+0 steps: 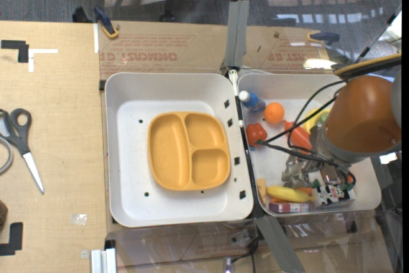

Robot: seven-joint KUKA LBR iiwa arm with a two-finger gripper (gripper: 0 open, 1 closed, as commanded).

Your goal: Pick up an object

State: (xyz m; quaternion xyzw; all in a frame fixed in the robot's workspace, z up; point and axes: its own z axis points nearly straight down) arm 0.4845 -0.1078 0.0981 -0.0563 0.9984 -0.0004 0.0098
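Observation:
My gripper [299,172] hangs low in the right bin [367,204], just above a yellow banana [287,192] that lies near the front wall. The arm's orange band [363,115] covers the right part of that bin. Around the gripper lie a red pepper-like piece [300,136], a red rounded object [256,133], an orange ball [274,112], a small blue and white bottle [249,100] and a yellow-green item [317,118]. A flat purple and red box [291,206] rests in front of the banana. Nothing is visibly held.
The left bin [121,137] holds a yellow divided plate [189,151]. A small multicoloured box [332,192] sits to the right of the gripper. Scissors [24,144] lie on the wooden bench at the far left. Black cables [281,145] run across the right bin.

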